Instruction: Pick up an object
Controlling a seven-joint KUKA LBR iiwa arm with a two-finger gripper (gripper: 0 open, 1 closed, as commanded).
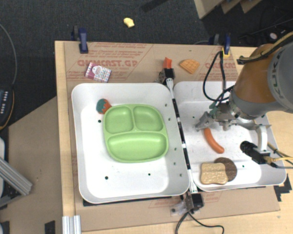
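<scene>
The arm reached in from the right over the right bin (195, 94), and its gripper (208, 120) hung just above the far end of an orange sausage (214, 140) that lay on the bin floor, slanting from far left to near right. Whether the pincer was released or clenched could not be told from this angle, and nothing showed held in it. The sausage looked the likeliest target: a small toy piece, probably light, smooth-skinned and rounded, so it might roll or squirt out under a squeeze at either tip. The safer hold seemed to be across its middle, with the closing line set square to its length. Near it, toward the near edge of the same bin, a tan slice of bread (213, 174) rested against a dark brown disc (229, 166), both flat and low, which would be harder to pinch from above. In the left bin (88, 169) sat a green divided plate (135, 132), broad and stiff, with a small red and teal item (103, 105) just beyond its far left corner.
</scene>
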